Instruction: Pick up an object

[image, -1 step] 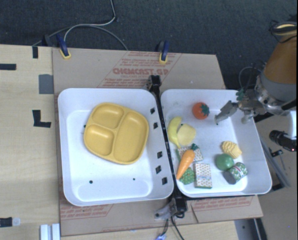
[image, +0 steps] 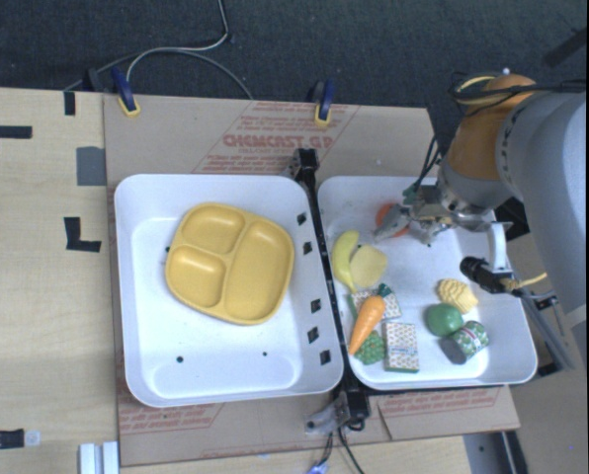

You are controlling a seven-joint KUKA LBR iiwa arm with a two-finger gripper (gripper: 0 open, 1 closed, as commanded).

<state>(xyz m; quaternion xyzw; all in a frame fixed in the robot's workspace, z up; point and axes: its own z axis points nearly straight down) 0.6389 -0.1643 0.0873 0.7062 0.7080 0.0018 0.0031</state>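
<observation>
While the left shallow white bin point(image: 141, 294) carries just a yellow three-compartment plastic plate point(image: 228, 263), the right shallow white bin point(image: 512, 363) is crowded: a pale yellow pear-like fruit point(image: 358, 260) beside the divider, an orange toy carrot point(image: 366, 321) over small printed cartons point(image: 401, 346), then a yellow corn piece point(image: 458, 293), a green round fruit point(image: 443, 318) and a dark can point(image: 467, 341) together. Above them the grey two-finger gripper point(image: 420, 217) hangs over a small orange-red piece point(image: 386, 211) near the far wall; whether its claw is spread or grasping, I cannot tell.

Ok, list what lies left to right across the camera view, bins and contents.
Left bin → yellow divided plate → carrot → small carton → green round item → can
</observation>
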